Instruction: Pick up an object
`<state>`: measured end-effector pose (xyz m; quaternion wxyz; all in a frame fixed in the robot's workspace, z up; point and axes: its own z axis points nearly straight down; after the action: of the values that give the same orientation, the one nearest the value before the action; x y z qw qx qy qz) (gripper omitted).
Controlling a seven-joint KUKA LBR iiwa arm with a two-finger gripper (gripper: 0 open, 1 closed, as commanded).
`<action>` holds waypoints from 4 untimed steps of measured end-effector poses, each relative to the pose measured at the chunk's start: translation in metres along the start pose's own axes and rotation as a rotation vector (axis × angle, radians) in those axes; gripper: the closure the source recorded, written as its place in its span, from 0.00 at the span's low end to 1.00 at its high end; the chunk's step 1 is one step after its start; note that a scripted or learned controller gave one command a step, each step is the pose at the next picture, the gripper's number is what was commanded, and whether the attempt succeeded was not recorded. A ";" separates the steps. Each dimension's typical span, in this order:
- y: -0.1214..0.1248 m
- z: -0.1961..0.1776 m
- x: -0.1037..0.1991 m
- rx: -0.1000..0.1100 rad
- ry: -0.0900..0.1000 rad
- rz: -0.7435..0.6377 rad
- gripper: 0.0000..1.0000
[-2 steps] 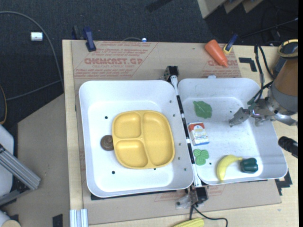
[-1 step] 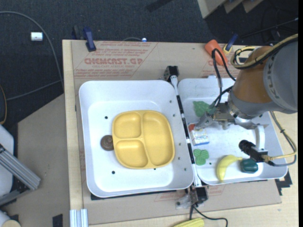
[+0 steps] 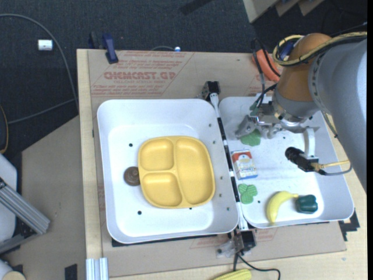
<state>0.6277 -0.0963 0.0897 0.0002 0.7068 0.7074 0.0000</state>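
My gripper (image 3: 259, 127) is low over the far left part of the right bin (image 3: 326, 182), with the grey arm and its orange band behind it to the right. A flat green leaf-shaped piece (image 3: 251, 138) lies just under and in front of the gripper. Nearer the front of that bin are a small red-and-white carton (image 3: 244, 164), a second green piece (image 3: 248, 193), a yellow banana (image 3: 278, 205) and a dark green pepper (image 3: 306, 203). Nothing shows held in the gripper.
The left bin (image 3: 116, 133) holds a yellow divided plate (image 3: 175, 171) with a small brown round thing (image 3: 132, 175) at its left edge. A black fitting with a cable (image 3: 298, 158) hangs off the arm over the right bin. Cardboard lies under both bins.
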 end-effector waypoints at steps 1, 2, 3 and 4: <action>0.039 0.005 -0.024 -0.002 -0.001 0.000 0.00; -0.044 0.004 -0.012 -0.001 0.001 0.001 0.00; -0.057 0.004 -0.008 -0.002 0.001 0.002 0.00; -0.056 -0.007 -0.008 -0.005 0.000 0.002 1.00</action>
<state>0.5719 -0.1040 0.0966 0.0018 0.7074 0.7068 0.0018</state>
